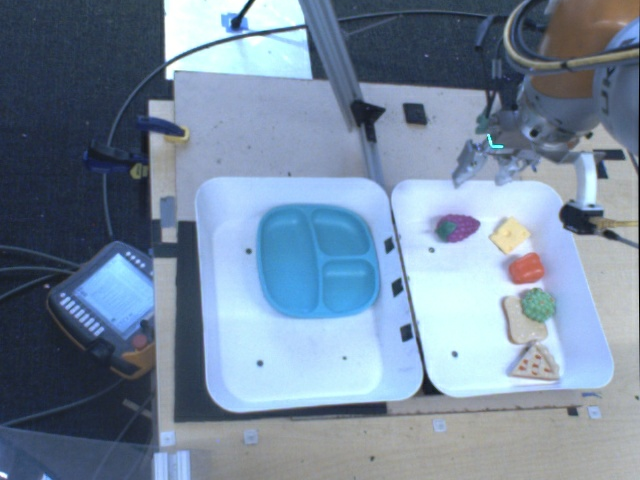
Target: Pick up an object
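Above the far rim of the right bin (pixel 590 313) we log the gripper (pixel 487 165), its two fingers spread apart with nothing between them, hanging clear of the contents.

Items in that bin, placed relative to the gripper:
- Purple grape bunch (pixel 457 228): just below, slightly to its left, nearest of all.
- Yellow cheese wedge (pixel 510 235): below and a little to its right, beside the grapes.
- Red pepper-like piece (pixel 526 268): further below, near the cheese.
- Green broccoli floret (pixel 538 303): lower again, resting against the bread slice (pixel 520 323).
- Triangular waffle-patterned piece (pixel 534 363): farthest from the gripper, near the bin's closest corner.

Well to the gripper's left we list the left bin (pixel 225 358), which carries a blue divided plate (pixel 318 260) with three compartments.

Both bins sit side by side on the surface (pixel 260 128). Off the surface, far left of the gripper, we note a handheld control pendant (pixel 105 306) on the dark floor.
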Available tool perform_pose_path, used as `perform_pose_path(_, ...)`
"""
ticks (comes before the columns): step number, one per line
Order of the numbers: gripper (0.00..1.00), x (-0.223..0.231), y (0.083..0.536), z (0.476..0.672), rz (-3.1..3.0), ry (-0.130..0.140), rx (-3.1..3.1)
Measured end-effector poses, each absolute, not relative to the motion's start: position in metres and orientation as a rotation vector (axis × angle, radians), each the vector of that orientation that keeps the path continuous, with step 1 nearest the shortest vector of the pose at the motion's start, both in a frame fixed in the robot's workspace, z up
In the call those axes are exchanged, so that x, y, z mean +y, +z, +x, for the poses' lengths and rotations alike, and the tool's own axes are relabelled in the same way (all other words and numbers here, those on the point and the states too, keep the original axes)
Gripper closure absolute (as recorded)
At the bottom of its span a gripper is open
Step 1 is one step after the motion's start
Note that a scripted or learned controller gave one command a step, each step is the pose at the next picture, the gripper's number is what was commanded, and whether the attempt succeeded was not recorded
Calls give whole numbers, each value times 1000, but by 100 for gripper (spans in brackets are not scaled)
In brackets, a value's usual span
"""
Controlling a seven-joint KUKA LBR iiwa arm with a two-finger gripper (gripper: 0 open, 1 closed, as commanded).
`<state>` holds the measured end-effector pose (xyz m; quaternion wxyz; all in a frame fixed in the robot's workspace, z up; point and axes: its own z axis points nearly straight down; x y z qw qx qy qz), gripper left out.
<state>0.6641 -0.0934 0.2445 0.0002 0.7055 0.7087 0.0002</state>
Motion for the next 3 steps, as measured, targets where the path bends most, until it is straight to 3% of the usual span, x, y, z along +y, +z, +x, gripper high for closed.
perform_pose_path(1, 0, -93, 246, 665, 2214, 3, 2225)
perform_pose_path(3, 0, -90, 162, 661, 2219, -3, 2225)
